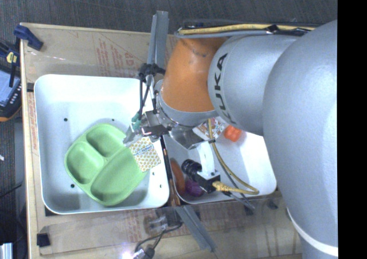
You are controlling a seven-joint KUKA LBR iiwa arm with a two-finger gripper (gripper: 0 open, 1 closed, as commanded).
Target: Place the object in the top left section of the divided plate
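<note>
Arm: one grey arm (269, 80) with an orange band, nearest the lens, reached in from the right and covered much of the right-hand bin.
Gripper: one gripper (139, 133) hung over the left bin's right side, just above the plate's rim; its grip could not be told.
Task's thing: one small flat packet, white with a yellow and blue pattern (144, 156), sat directly under the gripper, at the right rim of the plate's large section.
Packet's axis: it looked to run at a slant, from the gripper down towards the lower right.
Plate: one green plastic divided plate (69, 166) with three sections, two small and one large, lay in the left bin.
Bins: two shallow white bins, left (57, 103) and right (255, 163).
Right bin's things: one orange piece (231, 133), one purple thing (194, 188), one reddish-brown thing (178, 179), partly hidden by the arm.
Surface: a pale wooden surface (97, 51) carried both bins, with one blue clamp (27, 35) at its far left corner.
</note>
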